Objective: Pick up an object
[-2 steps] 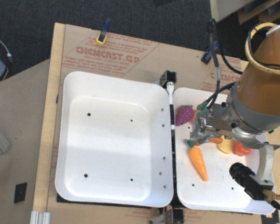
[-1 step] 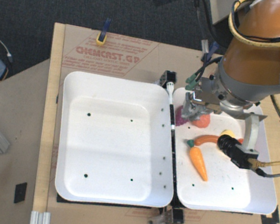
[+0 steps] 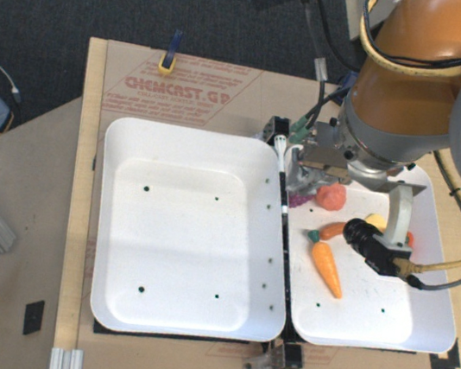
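My gripper (image 3: 304, 181) sits low in the right shallow white plastic bin (image 3: 365, 324), just beside a rounded pinkish-red lump (image 3: 332, 196). I cannot tell whether it is clenched. I'd centre on that lump, clear of the bin wall.

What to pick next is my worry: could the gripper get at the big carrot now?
Probably yes. The big carrot lies uncovered on the right bin's floor, with nothing on top, and the gripper hangs over the same bin's far left corner.
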Available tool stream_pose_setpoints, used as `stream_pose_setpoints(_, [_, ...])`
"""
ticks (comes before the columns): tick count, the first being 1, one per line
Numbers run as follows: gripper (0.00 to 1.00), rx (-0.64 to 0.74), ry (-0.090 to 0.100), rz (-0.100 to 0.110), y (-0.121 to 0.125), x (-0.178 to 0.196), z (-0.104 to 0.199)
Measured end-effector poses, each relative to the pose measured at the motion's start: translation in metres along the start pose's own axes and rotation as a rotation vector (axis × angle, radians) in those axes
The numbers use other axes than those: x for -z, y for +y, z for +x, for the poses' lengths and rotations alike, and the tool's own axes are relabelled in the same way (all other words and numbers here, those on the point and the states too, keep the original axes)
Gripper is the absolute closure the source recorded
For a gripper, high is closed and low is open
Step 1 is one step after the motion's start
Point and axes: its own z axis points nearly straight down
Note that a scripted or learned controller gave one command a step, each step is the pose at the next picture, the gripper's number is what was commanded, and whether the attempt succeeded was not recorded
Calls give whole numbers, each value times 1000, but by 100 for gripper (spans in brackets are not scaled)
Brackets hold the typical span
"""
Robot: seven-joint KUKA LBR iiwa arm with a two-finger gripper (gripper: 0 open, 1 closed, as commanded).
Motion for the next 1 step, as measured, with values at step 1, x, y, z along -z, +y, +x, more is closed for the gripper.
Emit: stream_pose_setpoints(1, [100,6,4,-3,-33,56,63])
